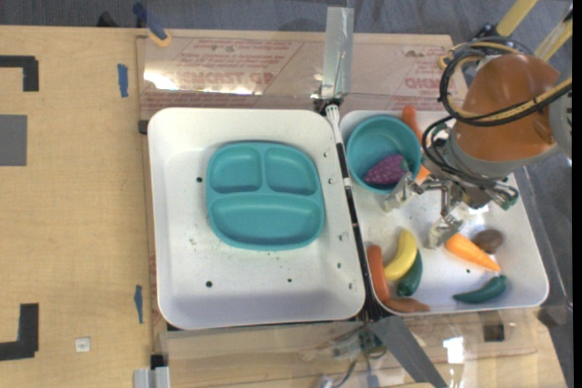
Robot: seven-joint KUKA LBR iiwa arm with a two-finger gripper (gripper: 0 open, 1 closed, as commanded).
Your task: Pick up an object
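Nearest the camera, along the front wall of the right bin (536, 282), a dark green pepper-like piece (481, 290) is lying by the corner, and a red sausage-shaped toy (378, 274) is stretching along the left wall. Just beside the sausage, a yellow banana (400, 254) is resting against a dark green vegetable (411, 275). Farther in, an orange carrot (472, 253) is lying with a small brown object (489, 240) touching its far side. My fingers (448, 215) are hanging over the middle of this bin, just above the carrot's blunt end, and I cannot tell whether they are parted or closed; nothing is showing between them. Beyond them, a teal bowl (382, 145) is sitting in the bin's far left corner with purple grapes (386, 168) inside it, and a thin orange-red piece (410, 118) is peeking out behind its rim. In the left bin (173, 195), a teal divided plate (265, 195) is lying flat near the centre. Both bins are sitting on the bench (73, 195).
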